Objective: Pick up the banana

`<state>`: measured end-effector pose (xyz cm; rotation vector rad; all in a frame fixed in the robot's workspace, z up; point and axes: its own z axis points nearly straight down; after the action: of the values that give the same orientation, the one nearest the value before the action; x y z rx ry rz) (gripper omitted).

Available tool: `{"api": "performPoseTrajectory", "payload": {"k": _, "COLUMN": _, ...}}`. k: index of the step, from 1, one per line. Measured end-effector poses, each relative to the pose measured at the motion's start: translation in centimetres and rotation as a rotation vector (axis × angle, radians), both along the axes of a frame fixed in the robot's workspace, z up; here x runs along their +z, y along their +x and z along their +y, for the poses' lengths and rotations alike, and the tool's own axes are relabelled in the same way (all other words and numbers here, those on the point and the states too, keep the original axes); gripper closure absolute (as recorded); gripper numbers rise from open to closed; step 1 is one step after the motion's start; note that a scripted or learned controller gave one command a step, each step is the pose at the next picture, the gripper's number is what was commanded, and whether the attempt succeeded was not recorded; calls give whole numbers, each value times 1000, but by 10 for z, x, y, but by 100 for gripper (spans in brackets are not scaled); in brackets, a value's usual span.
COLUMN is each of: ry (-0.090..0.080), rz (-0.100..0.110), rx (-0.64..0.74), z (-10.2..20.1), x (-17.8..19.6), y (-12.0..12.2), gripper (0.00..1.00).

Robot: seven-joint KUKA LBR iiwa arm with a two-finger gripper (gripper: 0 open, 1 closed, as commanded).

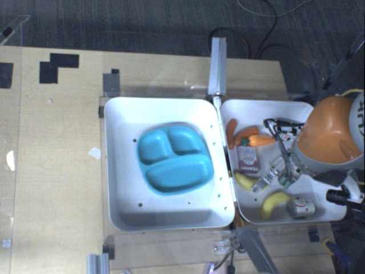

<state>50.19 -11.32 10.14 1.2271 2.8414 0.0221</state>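
The yellow banana point(275, 202) lies near the front of the right bin point(325, 217), curved, with one end pointing toward the bin's front wall. Another yellow piece point(244, 181) lies just left of it, and I cannot tell whether it belongs to the same fruit. My gripper point(272, 178) hangs low over the bin between these two yellow shapes, just above and behind the banana. The grey wrist and orange band point(328, 133) cover the bin's right part.
A maroon packet point(247, 157), a red sausage-like item point(231, 131) and an orange carrot-like item point(259, 140) lie behind the gripper. A small silver can point(300, 208) sits right of the banana. The left bin point(120, 170) holds a blue sectioned plate point(174, 157).
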Motion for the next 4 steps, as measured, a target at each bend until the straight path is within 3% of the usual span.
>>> {"api": "performPoseTrajectory", "payload": {"k": 1, "ry": 5, "rz": 27, "rx": 0, "z": 1, "x": -2, "y": -8, "gripper": 100}}
{"api": "performPoseTrajectory", "payload": {"k": 2, "ry": 14, "rz": 47, "rx": -315, "z": 92, "x": 82, "y": 37, "gripper": 100}}
{"api": "performPoseTrajectory", "payload": {"k": 3, "ry": 19, "rz": 45, "rx": -554, "z": 124, "x": 125, "y": -1, "gripper": 100}}
{"api": "performPoseTrajectory", "payload": {"k": 4, "ry": 17, "rz": 48, "rx": -510, "z": 149, "x": 81, "y": 29, "gripper": 100}}
